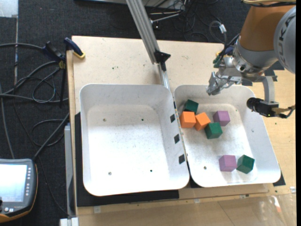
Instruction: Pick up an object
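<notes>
The right bin holds several small cubes. Near its back sit a green cube, two orange cubes, a purple cube and another green cube. Toward the front lie a purple cube and a green cube. My gripper hangs above the back edge of the right bin, a little behind the purple cube. Nothing shows between its fingers.
The left bin lies beside the right one. A slanted metal bar crosses above the divider between the bins. Cables and a blue clamp lie at the bench's back left. A pendant screen sits at the lower left.
</notes>
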`<state>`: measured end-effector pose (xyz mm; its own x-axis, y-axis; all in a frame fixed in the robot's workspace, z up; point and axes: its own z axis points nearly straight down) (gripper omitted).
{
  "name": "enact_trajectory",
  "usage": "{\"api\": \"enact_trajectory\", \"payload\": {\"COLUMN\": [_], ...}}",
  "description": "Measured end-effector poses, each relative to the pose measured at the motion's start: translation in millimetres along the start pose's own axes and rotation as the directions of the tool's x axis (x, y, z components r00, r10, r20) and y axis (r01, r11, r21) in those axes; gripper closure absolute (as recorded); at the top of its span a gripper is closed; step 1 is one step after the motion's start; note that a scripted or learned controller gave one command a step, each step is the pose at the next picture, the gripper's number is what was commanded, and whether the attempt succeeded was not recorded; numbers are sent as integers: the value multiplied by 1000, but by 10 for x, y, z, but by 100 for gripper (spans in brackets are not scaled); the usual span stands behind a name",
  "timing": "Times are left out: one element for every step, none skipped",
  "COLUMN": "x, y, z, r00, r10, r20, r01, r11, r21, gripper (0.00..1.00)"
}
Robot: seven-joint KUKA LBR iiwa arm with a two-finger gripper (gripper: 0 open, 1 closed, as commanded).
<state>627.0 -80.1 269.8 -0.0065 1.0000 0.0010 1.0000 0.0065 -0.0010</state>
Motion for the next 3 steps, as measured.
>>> {"api": "enact_trajectory", "payload": {"x": [550,945,1463], "y": [-205,-393,-668], "z": [152,241,186], "r00": [1000,1000,1000], "r10": [-1,-1,-2], "r20": [-1,0,-1], "r01": [1,1,2], "r11": [1000,1000,1000], "r21": [2,2,1], "gripper": [100,100,100]}}
